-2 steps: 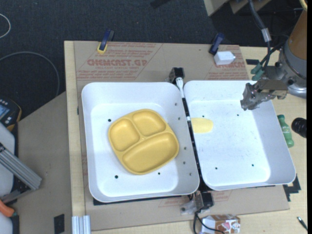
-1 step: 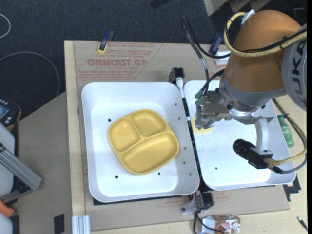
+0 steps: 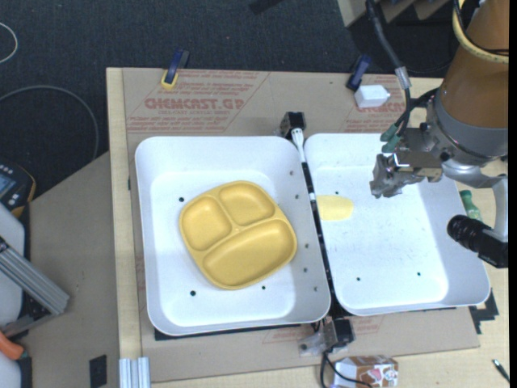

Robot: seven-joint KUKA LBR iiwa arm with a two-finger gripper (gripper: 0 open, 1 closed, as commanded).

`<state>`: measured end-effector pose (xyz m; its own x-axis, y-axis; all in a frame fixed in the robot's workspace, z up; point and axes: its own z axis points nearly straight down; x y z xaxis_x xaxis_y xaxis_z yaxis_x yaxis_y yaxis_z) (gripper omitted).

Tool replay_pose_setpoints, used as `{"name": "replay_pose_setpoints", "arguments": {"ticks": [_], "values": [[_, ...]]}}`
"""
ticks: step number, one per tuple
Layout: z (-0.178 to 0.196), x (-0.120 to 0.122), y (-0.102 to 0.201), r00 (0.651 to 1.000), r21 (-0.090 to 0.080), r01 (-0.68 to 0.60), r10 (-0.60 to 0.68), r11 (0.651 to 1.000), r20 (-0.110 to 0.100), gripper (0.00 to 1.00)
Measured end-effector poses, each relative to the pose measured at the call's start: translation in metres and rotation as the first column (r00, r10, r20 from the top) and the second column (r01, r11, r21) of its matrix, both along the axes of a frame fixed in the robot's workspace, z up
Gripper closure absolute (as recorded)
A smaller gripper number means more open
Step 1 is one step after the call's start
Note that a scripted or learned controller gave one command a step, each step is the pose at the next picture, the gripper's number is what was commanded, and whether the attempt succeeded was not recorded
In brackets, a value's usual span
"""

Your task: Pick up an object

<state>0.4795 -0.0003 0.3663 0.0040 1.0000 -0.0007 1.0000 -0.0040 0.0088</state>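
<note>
Camera view: the grey two-finger gripper [image 3: 386, 186] hangs over the right shallow white bin [image 3: 420, 285], in its upper part. Whether it is open or closed cannot be told from here; nothing visible in its grasp. The small flat pale-yellow object [image 3: 334, 208] lies on that bin's floor by its left wall, left of and slightly below the gripper, near but apart, long axis roughly left-right. The left white bin [image 3: 153, 217] holds a yellow three-compartment plastic tray [image 3: 237, 234], compartments bare.

Arm [image 3: 477, 79] enters from right, wrist bent down, tool [image 3: 388, 183] pointing downward.
</note>
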Motion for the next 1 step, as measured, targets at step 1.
{"name": "replay_pose_setpoints", "arguments": {"ticks": [1], "values": [[0.0549,0.0002,0.0852,1.000,0.004,-0.014,0.014,1.000,0.000,1.00]]}}
